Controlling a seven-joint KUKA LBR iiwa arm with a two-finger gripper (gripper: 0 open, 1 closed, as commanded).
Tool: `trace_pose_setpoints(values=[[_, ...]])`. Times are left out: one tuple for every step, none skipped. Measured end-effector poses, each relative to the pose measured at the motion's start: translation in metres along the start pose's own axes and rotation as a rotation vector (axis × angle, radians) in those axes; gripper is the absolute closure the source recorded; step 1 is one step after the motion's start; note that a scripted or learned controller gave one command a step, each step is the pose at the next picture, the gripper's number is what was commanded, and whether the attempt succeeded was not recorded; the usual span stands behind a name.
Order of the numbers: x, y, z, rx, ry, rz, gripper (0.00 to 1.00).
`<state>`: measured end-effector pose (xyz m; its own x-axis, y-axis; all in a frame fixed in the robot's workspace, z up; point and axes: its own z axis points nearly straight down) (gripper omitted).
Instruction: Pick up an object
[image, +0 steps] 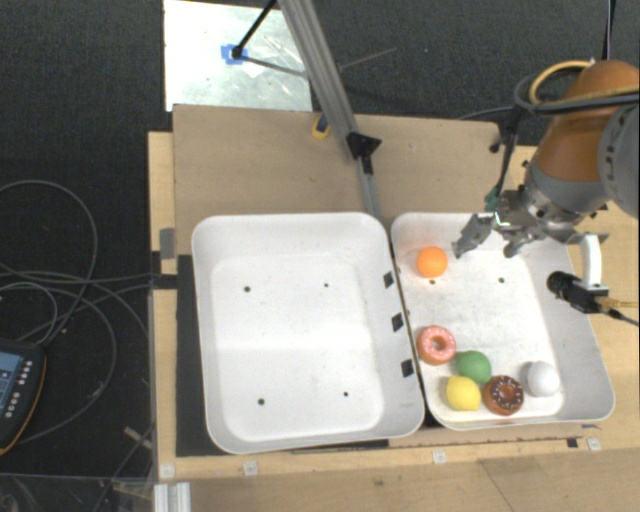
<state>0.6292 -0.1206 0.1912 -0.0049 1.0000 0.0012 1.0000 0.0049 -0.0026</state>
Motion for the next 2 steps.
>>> trace_pose_setpoints(values=[[0.000,0.001,-0.002,-0.003,-0.001,-0.001,0.00],[-0.002,0.000,0.060,0.001,-0.001,0.003,0.00]])
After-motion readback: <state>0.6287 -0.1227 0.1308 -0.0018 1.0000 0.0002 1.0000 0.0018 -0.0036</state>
